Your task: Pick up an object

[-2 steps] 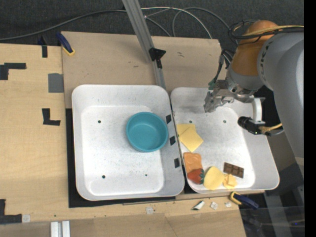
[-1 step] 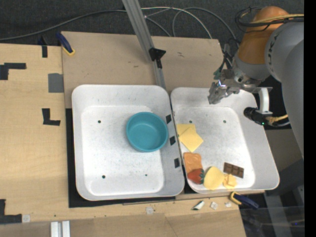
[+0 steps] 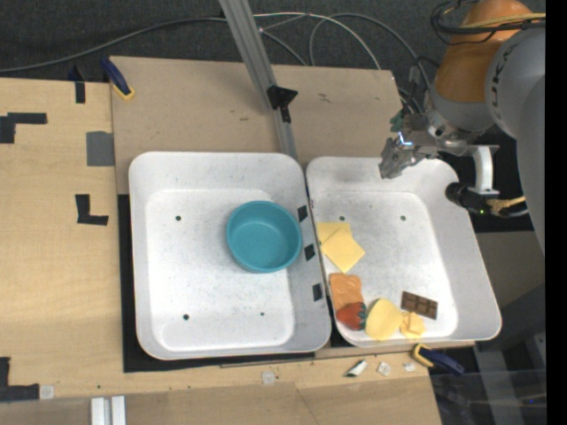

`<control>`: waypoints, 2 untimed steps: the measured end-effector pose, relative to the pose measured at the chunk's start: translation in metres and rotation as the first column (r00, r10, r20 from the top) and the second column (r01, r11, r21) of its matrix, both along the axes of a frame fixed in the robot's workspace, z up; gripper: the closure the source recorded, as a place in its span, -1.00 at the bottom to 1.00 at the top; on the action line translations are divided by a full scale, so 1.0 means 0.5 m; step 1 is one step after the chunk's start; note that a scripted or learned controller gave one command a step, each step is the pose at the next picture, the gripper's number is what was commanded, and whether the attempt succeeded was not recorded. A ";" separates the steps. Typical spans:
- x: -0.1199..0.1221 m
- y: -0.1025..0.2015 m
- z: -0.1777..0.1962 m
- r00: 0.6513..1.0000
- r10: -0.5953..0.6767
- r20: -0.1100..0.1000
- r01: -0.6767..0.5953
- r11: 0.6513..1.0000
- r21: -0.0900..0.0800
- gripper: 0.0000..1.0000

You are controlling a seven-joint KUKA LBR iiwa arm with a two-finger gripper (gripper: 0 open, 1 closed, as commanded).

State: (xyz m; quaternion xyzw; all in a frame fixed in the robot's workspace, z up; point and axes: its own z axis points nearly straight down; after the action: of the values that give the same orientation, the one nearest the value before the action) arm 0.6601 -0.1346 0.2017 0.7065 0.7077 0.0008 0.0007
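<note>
My gripper (image 3: pixel 392 165) hangs over the far edge of the right bin (image 3: pixel 461 246), well above the floor of it, with nothing seen between its tips. In the right bin lie a pale yellow flat piece (image 3: pixel 341 244), an orange block (image 3: pixel 345 286), a small red item (image 3: pixel 351 314), a yellow rounded item (image 3: pixel 383 320), a small yellow piece (image 3: pixel 413 324) and a brown chocolate bar (image 3: pixel 419 305), all near the front and left side. A blue bowl (image 3: pixel 262 235) sits in the left bin (image 3: pixel 159 237).
A slanted metal pole (image 3: pixel 257 60) rises behind the bins with a black clamp (image 3: pixel 282 98). Cables run across the dark floor at the back. Blue-and-yellow clips sit at the bench's far left corner (image 3: pixel 117 78) and front right (image 3: pixel 434 358).
</note>
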 end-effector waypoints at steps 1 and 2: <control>0.007 0.092 -0.004 1.000 0.004 -0.004 -0.004 1.000 0.002 1.00; 0.022 0.205 0.030 1.000 0.006 -0.001 -0.006 1.000 0.002 1.00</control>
State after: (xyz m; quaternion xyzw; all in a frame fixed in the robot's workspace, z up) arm 0.6709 -0.0319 0.2164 0.7045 0.7097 0.0011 -0.0006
